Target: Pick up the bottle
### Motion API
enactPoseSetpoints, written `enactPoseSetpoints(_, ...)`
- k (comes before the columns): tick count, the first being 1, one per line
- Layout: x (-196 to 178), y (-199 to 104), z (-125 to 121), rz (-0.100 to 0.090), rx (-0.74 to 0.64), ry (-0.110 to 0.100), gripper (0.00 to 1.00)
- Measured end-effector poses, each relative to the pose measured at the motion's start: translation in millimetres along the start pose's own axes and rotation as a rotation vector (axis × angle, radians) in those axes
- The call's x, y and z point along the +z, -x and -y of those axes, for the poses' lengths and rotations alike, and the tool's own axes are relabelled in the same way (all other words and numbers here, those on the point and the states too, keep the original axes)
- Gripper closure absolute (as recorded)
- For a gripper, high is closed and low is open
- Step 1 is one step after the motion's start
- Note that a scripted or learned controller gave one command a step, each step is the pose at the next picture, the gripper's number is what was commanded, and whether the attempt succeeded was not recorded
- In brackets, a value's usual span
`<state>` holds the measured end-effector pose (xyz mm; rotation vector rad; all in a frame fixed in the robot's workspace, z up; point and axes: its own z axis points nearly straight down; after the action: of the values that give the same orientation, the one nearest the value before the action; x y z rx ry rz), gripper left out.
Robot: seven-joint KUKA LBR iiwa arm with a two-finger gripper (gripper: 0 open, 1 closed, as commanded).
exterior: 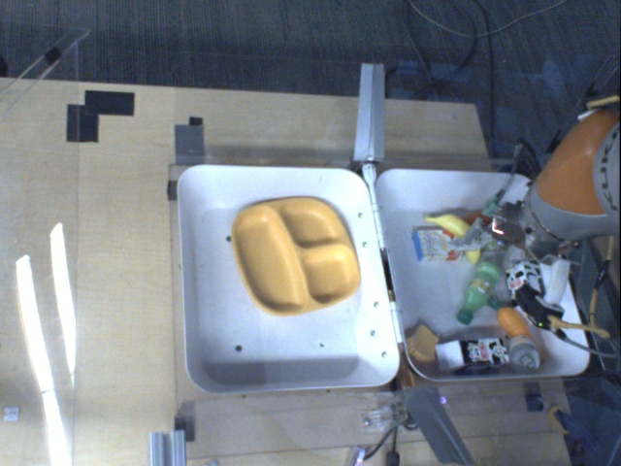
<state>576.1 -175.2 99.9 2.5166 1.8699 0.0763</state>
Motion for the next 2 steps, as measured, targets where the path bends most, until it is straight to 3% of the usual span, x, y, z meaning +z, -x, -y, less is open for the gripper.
enactPoseSetpoints(1,-18.6,-16.6,-16.6,0.031,-0.062,-0.029,0.0)
enactPoseSetpoints(2,3.0,4.1,5.6,0.028,-0.097,-0.005,0.0)
